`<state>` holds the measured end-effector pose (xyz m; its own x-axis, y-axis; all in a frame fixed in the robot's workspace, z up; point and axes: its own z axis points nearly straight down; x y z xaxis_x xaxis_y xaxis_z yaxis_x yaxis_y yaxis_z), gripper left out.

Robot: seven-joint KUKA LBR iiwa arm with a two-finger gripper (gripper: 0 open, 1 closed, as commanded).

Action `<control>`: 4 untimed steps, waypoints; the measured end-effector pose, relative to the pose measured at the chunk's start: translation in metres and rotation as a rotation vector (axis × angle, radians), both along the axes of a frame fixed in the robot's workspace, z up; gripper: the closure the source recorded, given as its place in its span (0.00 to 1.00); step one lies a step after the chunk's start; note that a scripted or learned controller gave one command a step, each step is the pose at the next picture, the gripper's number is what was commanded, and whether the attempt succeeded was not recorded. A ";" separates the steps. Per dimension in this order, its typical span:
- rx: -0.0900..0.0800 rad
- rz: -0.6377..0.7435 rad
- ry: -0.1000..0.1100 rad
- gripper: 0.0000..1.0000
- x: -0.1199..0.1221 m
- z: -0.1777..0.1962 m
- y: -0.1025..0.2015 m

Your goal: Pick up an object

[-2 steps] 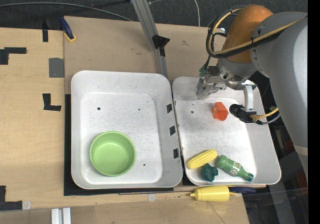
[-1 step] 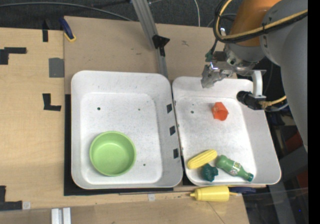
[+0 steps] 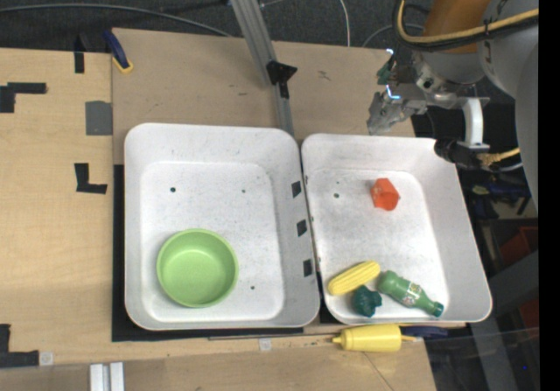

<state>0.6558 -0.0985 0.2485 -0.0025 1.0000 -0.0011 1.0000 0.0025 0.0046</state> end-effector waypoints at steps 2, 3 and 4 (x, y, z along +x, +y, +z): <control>0.002 0.004 0.008 1.00 -0.003 -0.006 0.054; 0.002 0.003 0.008 1.00 -0.002 -0.020 0.103; 0.003 0.004 0.006 1.00 -0.007 -0.017 0.151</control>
